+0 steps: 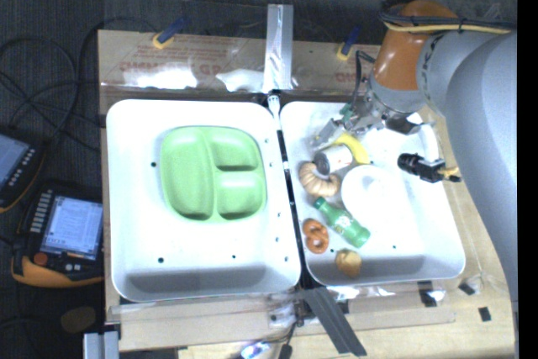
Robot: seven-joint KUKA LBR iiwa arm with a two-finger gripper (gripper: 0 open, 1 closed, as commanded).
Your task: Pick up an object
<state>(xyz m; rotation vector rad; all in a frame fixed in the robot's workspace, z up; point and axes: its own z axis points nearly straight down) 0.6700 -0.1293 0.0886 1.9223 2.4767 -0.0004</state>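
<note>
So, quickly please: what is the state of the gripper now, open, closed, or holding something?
Gripper: low in the right bin, by the yellow object; open or closed cannot be told, no hold visible.

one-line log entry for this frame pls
arm: over right bin | claw: low at back, by yellow cup | grasp: not confirmed | left bin: green tray

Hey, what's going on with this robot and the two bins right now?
A grey robot arm with an orange band reaches into the right white bin, its claw low over a clutter of small items: a yellow banana-like piece, a green plastic bottle and a round white lid. Nothing is visibly lifted yet. The left white bin holds a green divided tray.
</note>
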